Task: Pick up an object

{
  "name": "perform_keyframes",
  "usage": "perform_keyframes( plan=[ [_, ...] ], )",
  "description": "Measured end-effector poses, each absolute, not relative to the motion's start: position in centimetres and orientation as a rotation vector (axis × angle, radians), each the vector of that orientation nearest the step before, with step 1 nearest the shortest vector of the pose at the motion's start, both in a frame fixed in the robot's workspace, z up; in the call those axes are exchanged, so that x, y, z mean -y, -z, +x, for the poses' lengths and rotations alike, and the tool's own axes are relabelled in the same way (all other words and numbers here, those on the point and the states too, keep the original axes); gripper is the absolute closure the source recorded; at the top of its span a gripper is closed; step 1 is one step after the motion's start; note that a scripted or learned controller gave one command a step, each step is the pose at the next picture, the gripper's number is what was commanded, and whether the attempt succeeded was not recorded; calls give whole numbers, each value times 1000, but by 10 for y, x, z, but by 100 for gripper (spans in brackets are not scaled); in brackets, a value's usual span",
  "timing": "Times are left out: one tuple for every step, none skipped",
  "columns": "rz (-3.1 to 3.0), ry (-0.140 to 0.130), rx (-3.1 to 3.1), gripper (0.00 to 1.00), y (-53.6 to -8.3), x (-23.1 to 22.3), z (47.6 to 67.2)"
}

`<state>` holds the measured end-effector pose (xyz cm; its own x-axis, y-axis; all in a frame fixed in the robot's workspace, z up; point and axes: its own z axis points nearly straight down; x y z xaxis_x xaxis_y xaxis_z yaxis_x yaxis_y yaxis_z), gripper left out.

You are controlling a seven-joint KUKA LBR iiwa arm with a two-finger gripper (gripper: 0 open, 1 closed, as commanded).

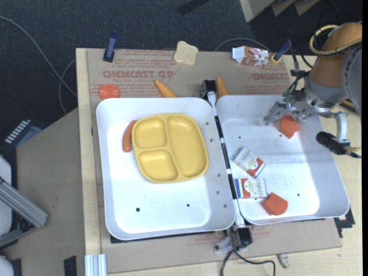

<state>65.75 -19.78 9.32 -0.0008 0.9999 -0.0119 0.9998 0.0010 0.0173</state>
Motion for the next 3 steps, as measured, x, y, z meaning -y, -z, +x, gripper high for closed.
perform_keyframes(
  plan=[
    [2202,-12,-2204,100,-106,198,659],
    [2217,-4,-2220,100,-187,174,668],
    [2219,0,-2221,0,-185,174,667]
  ],
)
